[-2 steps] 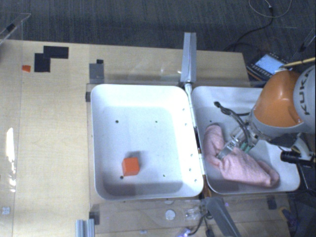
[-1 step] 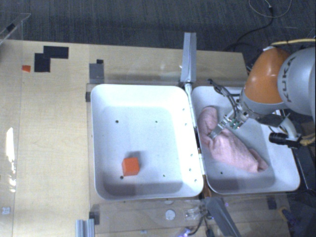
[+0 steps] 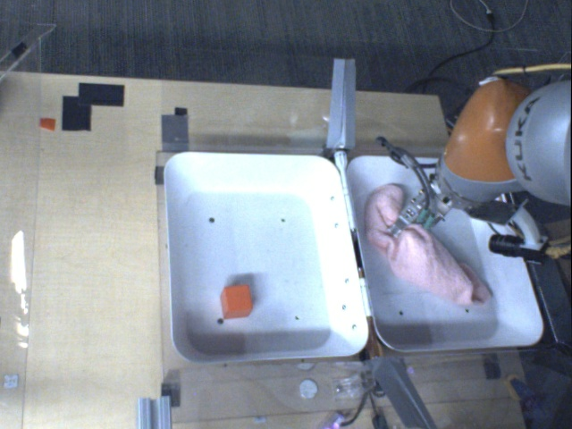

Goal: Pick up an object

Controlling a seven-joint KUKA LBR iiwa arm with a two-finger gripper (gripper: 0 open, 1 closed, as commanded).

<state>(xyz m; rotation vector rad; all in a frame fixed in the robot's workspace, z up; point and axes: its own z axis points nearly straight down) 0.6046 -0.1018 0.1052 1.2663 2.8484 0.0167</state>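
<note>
Camera view looks down on the table (image 3: 98, 266) with its two white bins side by side; the action is all in the right bin (image 3: 514, 329), where the arm (image 3: 500, 141) comes in from the right and dips its wrist low; the pincer (image 3: 404, 222) is down on a pink cloth (image 3: 427, 259), a soft bundle lying on a slant from the bin's upper left toward its lower right; the tips sit at the cloth's upper end, touching the fabric, and whether they are spread or pinched I cannot tell, they are too small and dark against the folds; so no claim of a hold yet. Over in the left bin (image 3: 259, 186) a small orange block (image 3: 237, 301) sits near the lower left corner, well apart from the arm and untouched. My read: this is the grasp step, the pincer at the cloth and the lift not yet made; the next move calls for a firm pinch on a raised fold, then a straight rise, high enough for the trailing end to come off the bin floor; limp fabric may slip free if only a thin layer is caught.
</note>
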